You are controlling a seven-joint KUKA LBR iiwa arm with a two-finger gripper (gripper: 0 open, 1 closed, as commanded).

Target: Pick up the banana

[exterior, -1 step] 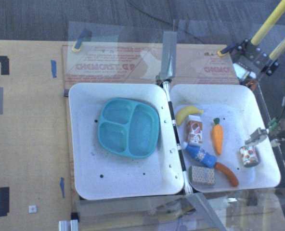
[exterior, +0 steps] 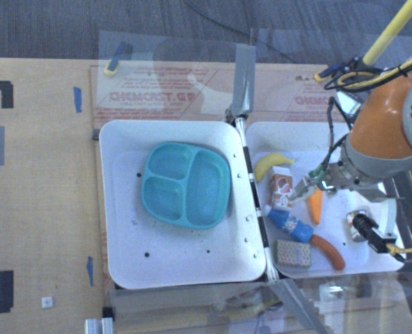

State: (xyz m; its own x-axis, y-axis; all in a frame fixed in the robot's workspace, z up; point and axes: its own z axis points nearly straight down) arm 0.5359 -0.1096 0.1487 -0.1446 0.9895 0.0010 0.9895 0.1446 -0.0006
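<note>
- nearest the camera, at the front of the right bin [exterior: 373,261], sits a small speckled pouch [exterior: 294,253], with a red sausage-looking toy [exterior: 329,251] just beside it and a blue bottle [exterior: 290,223] a bit further back
- the banana [exterior: 271,164] is what I'm after: it lies at the back left of that bin, close to the wall shared with the left bin [exterior: 115,207], curved and flat on the floor
- a little red and white carton [exterior: 281,189] stands just in front of the banana, so coming in from that side looks awkward to me
- my gripper [exterior: 320,181] hovers over the middle of the right bin, near an orange carrot [exterior: 315,204], well short of the banana; can't tell if it's apart or together from up here, and nothing is visibly in it
- the left bin holds a teal divided plate [exterior: 187,185], not my business
- my guess: I need to shift left and toward the back wall, then drop down across the banana's middle, since its ends curve away
</note>
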